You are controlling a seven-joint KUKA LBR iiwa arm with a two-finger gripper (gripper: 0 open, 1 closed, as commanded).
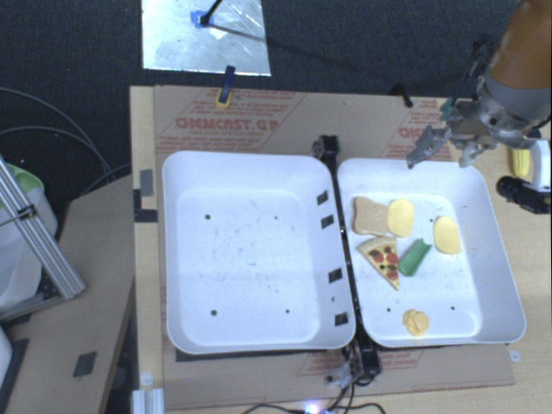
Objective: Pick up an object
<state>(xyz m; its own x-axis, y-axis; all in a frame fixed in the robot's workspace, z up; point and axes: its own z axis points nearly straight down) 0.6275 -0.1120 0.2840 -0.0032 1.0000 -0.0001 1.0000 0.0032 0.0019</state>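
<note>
Looking down at a slant on a bench with two shallow white bins side by side. Taking the right bin [496,257] as the landmark: near its middle lies a toy pizza slice [381,258], with a green piece [415,256] touching its right side. Just behind the slice sits a slice of toast [370,216], and a yellow oval [400,217] overlaps the toast's right edge. Another yellow oval [447,235] rests further right, and a small yellow lump [416,322] sits near the front wall. The gripper [442,149] hangs above the bin's far rim, its two fingers spread apart and grasping nothing. The left bin [185,179] adjoins the landmark.
</note>
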